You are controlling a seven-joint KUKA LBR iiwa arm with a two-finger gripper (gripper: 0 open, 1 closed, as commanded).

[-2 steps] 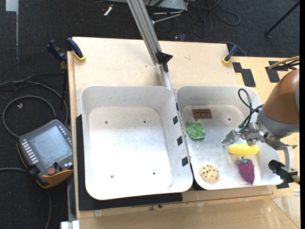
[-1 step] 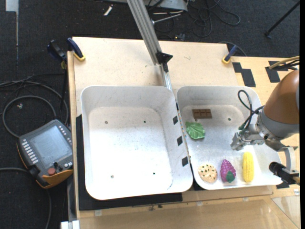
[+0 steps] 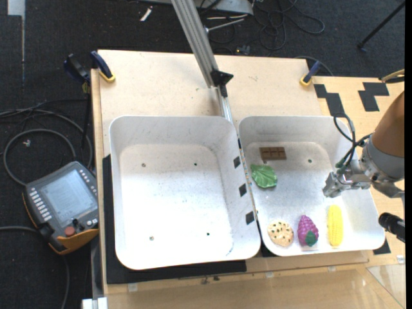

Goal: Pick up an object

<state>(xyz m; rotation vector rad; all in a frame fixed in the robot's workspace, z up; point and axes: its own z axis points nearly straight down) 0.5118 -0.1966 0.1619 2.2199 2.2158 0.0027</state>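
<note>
- My end effector (image 3: 336, 184) hangs over the right side of the right bin (image 3: 290, 126), reaching in from the right edge of the view.
- I cannot tell how it is set: it shows as a small grey metal cluster, too blurred to read, and I see nothing clearly held in it.
- My grey wrist, with a patch of orange above it, sits at the right edge, with cables looping up beside it.
- The corn cob (image 3: 335, 224), yellow and lying lengthwise, sits just below my end effector near the bin's front right corner; the two look apart.
- The bunch of purple grapes (image 3: 307, 229), with a green bit at its lower end, lies just left of the corn.
- The cookie (image 3: 280, 233), pale with dark chips, lies left of the grapes, near the bin's front left corner.
- The green leaf (image 3: 264, 176) lies toward the left wall of the right bin, about midway back.
- The chocolate bar (image 3: 273, 153), small, brown and flat, lies behind the leaf, near the back of the bin.
- The left bin (image 3: 129, 131) sits beside the right one, their walls touching along the middle.
- Both bins rest on the table (image 3: 161, 82), a pale wooden top with yellow clamps at its back corners.
- A metal pole (image 3: 196, 37) slants from the top of the view down to the join between the bins.
- A handheld control pad (image 3: 62, 201) lies on the dark floor left of the table.
</note>
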